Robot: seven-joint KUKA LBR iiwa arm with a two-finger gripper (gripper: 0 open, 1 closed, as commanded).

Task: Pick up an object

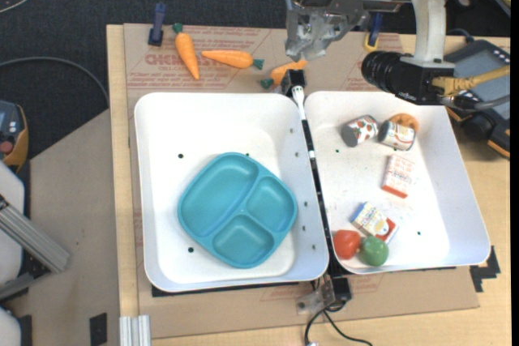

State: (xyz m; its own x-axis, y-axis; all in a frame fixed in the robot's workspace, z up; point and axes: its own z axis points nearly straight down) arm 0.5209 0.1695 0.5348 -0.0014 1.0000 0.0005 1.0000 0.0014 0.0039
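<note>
Above the bins' far edge, the hand (315, 35) hangs near a carrot (286, 72); its opening cannot be told. Approach step, judged. Candidate objects: can (398, 134), tomato (346, 243) in right bin (462, 174). Next: descend, align.

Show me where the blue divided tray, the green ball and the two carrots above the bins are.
blue divided tray (236, 209): camera view, centre ridge.
green ball (374, 252): camera view, top surface.
left carrot (186, 54): camera view, mid body.
right carrot (228, 58): camera view, mid body.
</note>
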